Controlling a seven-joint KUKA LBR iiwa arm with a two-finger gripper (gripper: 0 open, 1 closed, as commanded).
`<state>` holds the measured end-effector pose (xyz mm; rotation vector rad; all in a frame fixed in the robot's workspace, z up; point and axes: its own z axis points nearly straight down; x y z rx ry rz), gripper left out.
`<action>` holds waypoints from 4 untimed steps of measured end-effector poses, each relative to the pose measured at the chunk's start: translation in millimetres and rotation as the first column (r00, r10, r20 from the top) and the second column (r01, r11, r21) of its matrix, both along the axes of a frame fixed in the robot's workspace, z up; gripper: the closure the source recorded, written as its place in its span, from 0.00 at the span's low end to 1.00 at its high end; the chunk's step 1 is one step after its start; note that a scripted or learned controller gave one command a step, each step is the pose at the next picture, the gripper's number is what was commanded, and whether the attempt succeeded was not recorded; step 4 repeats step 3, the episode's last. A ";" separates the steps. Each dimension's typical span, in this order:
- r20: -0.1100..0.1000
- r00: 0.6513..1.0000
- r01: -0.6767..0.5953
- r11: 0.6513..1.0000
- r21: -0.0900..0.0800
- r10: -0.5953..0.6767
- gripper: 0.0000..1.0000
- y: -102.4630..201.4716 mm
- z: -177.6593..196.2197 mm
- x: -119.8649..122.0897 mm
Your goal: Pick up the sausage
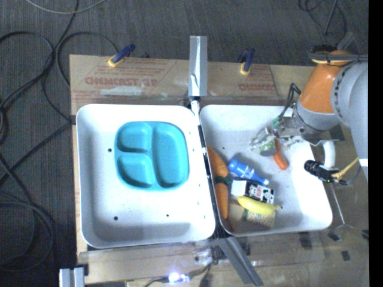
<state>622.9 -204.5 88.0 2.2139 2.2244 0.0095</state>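
The sausage (280, 159) is a short orange-red piece lying in the right bin (311, 211), toward its right side. My gripper (265, 140) hangs just above and left of it, with its metal tip pointing left over the bin floor. The sausage's upper end sits right under the gripper body, and I cannot tell whether they touch. The grey arm with its orange band (320, 91) reaches in from the right edge.
Along the right bin's left wall lies a long orange carrot (220, 184). A blue bottle (245, 170), a small printed box (261, 192), a banana (258, 205) and a tan packet (261, 217) cluster at the front. The left bin (96, 220) holds a blue divided tray (152, 154).
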 end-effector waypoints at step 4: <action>-0.007 0.961 -0.278 0.961 -0.003 0.278 1.00 53.4 103.2 17.9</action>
